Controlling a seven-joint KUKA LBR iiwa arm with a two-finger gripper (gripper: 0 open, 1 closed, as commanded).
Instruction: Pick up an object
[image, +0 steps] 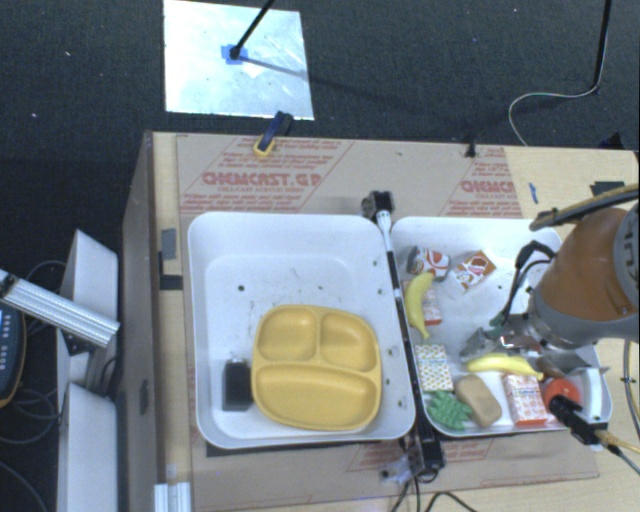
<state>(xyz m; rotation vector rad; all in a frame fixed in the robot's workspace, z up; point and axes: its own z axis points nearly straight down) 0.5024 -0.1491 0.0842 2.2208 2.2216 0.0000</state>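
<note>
arm (590, 275): low over right bin (455, 235), above banana (503, 365)
jaws: can't tell, hidden under wrist
progress: nothing lifted; grasp and lift remain
left bin (290, 240): 1 yellow plate (317, 366)

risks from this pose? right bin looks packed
1. The gripper sits low over a banana that lies against a tan block and a red-and-white packet; it may nudge neighbours or catch two things.
2. The arm hides part of the right bin, so a grasp is hard to confirm.
</note>
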